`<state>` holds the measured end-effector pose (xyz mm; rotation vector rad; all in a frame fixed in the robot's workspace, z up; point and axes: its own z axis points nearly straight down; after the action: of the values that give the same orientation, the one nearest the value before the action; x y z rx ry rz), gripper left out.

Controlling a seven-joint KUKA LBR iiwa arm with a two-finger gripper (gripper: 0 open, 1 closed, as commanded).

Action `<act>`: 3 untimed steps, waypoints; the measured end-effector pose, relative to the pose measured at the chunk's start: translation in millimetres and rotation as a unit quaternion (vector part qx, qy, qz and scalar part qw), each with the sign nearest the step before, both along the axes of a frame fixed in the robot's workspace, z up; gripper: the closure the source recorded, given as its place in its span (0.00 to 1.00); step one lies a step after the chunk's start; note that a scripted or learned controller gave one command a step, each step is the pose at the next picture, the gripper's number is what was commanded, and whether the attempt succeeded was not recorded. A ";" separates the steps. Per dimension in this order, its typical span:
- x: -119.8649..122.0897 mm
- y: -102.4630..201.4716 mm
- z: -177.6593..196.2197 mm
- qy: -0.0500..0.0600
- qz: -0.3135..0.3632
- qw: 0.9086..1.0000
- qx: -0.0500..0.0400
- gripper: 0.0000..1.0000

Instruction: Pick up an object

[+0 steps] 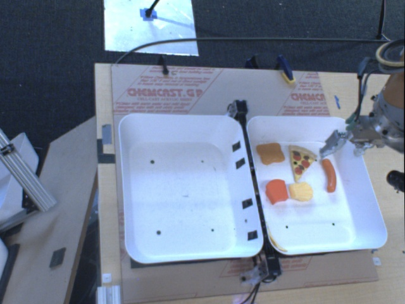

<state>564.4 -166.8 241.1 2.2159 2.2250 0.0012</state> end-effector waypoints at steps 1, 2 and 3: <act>35.6 25.1 -163.4 0.001 0.002 1.000 0.001 0.00; -64.3 69.0 -156.8 0.003 -0.002 1.000 0.002 0.00; -34.3 80.7 -156.5 -0.001 0.001 1.000 0.000 0.00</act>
<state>530.1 -86.1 84.6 2.2126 2.2265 0.0037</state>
